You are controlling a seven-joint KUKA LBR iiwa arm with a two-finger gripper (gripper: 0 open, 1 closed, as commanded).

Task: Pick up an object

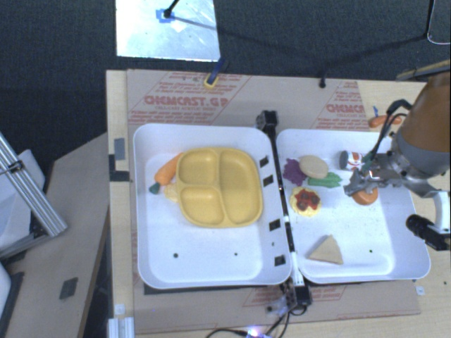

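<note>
Fingers first: you cannot tell from this slanted view whether they are spread or closed, because the gripper (365, 182) shows as a dark grey cluster hanging over the right-hand side of the right bin (394, 266), with the grey arm (430, 139) and its orange-brown band coming in from your right. Directly under and touching the lower edge of that cluster you see an orange round toy piece (366, 197), flat-looking and partly covered by the gripper, resting on the bin floor; nothing shows it lifted or clamped. Just left of the gripper lies a small grey and white cylinder-like piece (347, 160) near the bin's upper part. Further left you have a tan bun-shaped piece (313, 165), a green leaf-shaped piece (325, 181) just below it, a purple piece (292, 171) beside the divider, and a small yellow disc with red topping (306, 201). A tan wedge (326, 250) lies well apart, toward the near edge of the same bin. In the left bin (162, 259) you see a yellow divided plate (218, 187) with a toy carrot (166, 170) touching its left rim. Both bins sit on a cardboard sheet (183, 97) on the bench (84, 189).
</note>
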